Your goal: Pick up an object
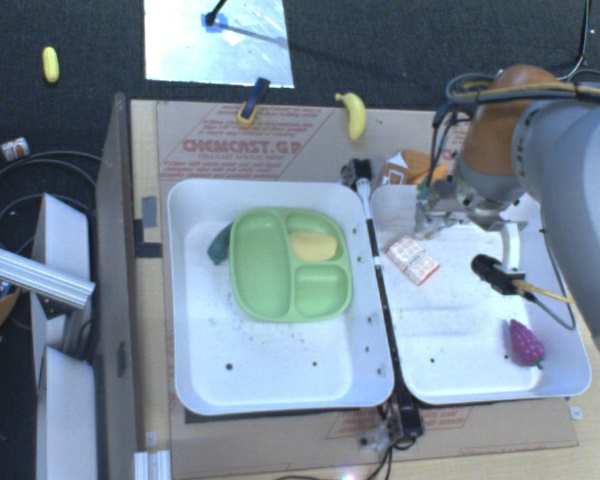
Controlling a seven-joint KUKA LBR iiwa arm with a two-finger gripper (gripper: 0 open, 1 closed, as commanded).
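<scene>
Arm [550, 138] is over the right bin [570, 368], gripper [442, 218] low by the far wall; whether it's parted or closed, hard to tell. Nothing lifted yet: the pink-and-white box [412, 259] lies just beside it, purple fruit [524, 342] well apart

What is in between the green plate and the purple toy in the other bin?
In the camera view, between the green plate and the purple toy are the two bins' touching rims, then bare white bin floor. The small pink-and-white box sits further back.

Arm [570, 158] low, tool [435, 218] leftward
</scene>
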